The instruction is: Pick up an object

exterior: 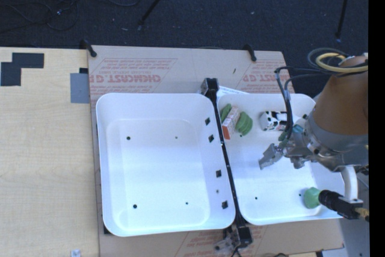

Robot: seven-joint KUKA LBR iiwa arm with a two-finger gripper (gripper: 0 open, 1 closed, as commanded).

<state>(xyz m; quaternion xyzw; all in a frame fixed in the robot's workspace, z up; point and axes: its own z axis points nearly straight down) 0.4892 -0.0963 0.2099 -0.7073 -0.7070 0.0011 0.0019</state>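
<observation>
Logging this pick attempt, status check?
Gripper over right bin, nothing visibly held. Black-and-white toy just beyond it, green round item near front corner, green-and-orange packet by divider. Nothing between gripper and toy.

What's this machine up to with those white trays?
A robot arm reaches in from the right, meant to pick something out of the right bin. Its gripper is over the middle of that bin, with nothing visibly in it. The loose things lie apart from it: a green and orange bundle and a black-and-white toy near the far wall, a green rounded piece near the front corner.
</observation>
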